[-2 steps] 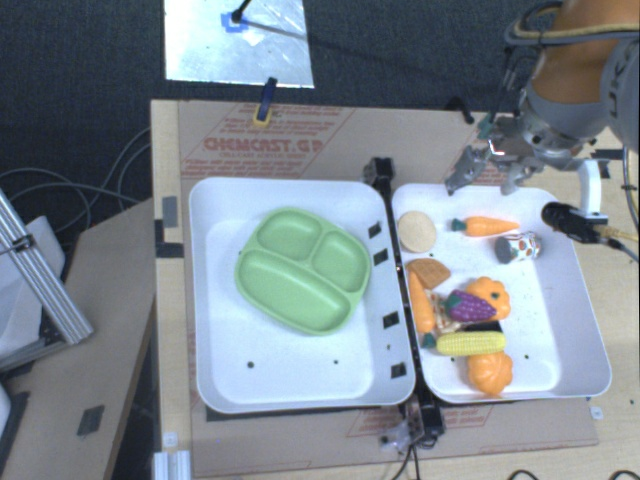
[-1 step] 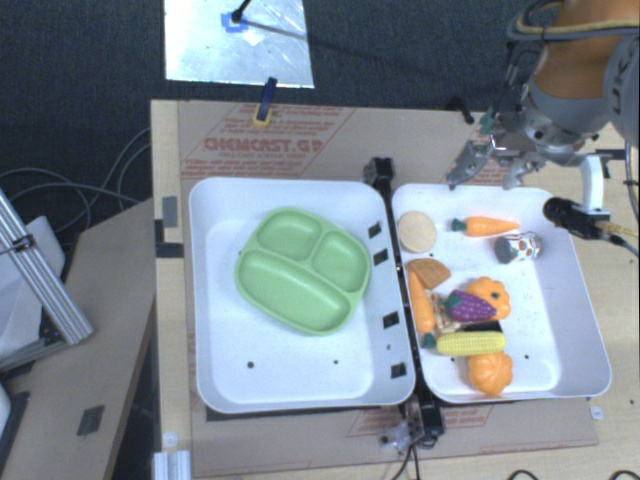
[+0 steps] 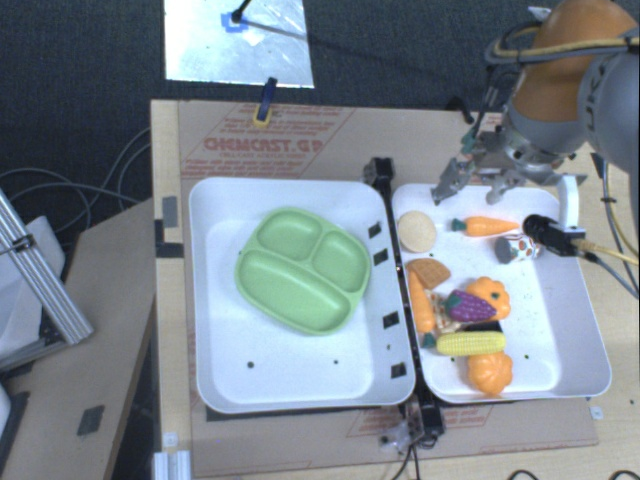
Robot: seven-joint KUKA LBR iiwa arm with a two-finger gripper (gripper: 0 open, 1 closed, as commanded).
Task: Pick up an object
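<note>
Carrot (image 3: 490, 226) just below open jaws (image 3: 468, 189).

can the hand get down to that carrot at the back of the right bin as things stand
Probably yes. The hand hangs just above the carrot, which lies in the open with nothing on top; the cream round piece sits apart to its side.

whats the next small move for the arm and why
Probably lower the gripper a little toward the carrot just below it in the right bin. The gripper hangs over that bin's far edge with nothing visible between its jaws, and the carrot lies apart from the crowded toy food nearer the camera, so it looks like the easiest pick.
</note>
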